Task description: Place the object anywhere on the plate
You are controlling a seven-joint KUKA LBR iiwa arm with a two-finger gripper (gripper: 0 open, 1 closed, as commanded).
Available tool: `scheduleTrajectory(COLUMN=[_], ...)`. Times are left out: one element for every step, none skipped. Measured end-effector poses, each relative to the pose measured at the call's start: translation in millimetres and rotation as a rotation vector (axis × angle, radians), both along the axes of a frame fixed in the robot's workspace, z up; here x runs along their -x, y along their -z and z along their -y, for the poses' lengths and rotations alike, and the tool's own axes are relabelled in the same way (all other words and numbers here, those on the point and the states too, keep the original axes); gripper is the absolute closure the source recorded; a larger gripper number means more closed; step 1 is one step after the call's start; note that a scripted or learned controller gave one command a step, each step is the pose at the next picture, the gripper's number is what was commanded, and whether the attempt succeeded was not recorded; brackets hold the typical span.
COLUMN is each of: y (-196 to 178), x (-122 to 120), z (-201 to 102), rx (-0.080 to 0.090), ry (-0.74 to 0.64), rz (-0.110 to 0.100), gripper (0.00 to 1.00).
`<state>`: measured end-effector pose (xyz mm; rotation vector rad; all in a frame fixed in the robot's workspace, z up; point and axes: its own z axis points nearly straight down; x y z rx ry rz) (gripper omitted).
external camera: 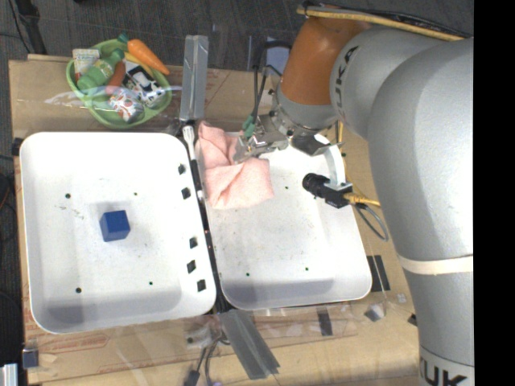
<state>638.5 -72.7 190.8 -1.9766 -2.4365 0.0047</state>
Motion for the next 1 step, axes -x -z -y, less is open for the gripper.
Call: scheduleTrajectory(y=[-39.7], x=[-0.4], z=[-0.9], rx=[0.0], ry=[-0.007], rz=[0.001], gripper=[1.0])
